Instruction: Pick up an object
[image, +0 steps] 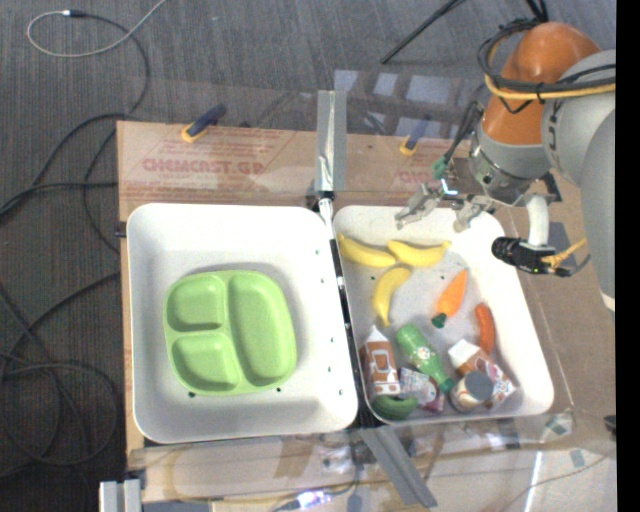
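Note:
My gripper hangs over the far edge of the right bin, its fingers spread open with nothing between them. Just below it lie three yellow bananas, one of them near the bin's left wall and another curving toward the middle. An orange carrot rests right of the bananas. Farther forward sit a green bottle, a brown carton, a red-orange piece and several small packaged items.
The left bin holds a green divided plate. A metal divider runs between the bins at the back. Cardboard lies behind the left bin, and cables trail over the carpet at left.

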